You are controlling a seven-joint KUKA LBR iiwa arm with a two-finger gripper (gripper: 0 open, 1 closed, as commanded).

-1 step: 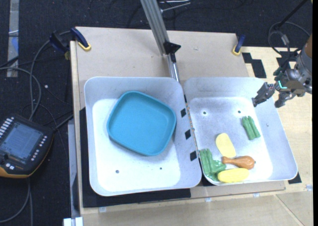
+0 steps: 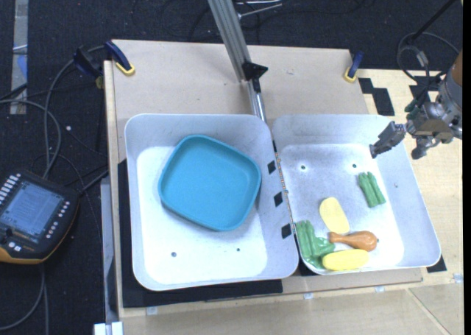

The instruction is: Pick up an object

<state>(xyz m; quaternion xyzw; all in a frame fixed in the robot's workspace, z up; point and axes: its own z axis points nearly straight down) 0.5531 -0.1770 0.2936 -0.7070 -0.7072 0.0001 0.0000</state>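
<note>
On the bench (image 2: 221,83), the arm leans in over the right bin's (image 2: 412,179) upper edge, its gripper (image 2: 404,143) seemingly spread wide, holding nothing.

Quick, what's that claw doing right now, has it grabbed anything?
Gripper: open, holding nothing, above the right bin's upper right part.
</note>
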